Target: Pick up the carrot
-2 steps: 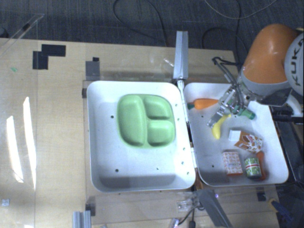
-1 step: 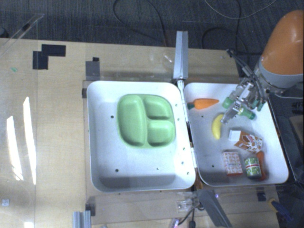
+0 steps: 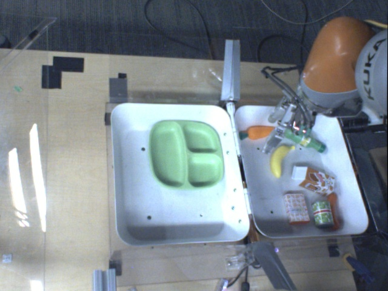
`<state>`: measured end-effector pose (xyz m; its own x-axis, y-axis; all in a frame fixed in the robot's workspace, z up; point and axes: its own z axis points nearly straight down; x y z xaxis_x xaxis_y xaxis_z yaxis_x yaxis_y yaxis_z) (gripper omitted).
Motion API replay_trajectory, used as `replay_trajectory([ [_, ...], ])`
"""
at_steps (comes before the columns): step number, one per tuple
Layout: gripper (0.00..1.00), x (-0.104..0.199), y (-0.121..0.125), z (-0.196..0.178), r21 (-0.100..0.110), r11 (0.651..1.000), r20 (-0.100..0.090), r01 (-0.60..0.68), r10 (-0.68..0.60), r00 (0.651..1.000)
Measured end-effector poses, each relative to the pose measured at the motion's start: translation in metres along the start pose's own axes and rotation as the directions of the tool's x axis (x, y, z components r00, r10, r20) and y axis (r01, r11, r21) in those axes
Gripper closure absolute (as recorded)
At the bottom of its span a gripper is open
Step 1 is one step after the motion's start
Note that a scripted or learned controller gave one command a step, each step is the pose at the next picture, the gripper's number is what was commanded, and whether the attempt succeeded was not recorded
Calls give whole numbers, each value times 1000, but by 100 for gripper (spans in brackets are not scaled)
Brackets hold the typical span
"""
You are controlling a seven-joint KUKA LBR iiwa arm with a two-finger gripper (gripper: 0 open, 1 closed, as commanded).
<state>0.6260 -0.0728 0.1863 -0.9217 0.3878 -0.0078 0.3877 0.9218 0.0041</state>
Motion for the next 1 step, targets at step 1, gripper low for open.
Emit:
replay_trajectory([
  [1, 0, -18, -5, 69, -1, 1000, 3, -6, 6, 1000],
])
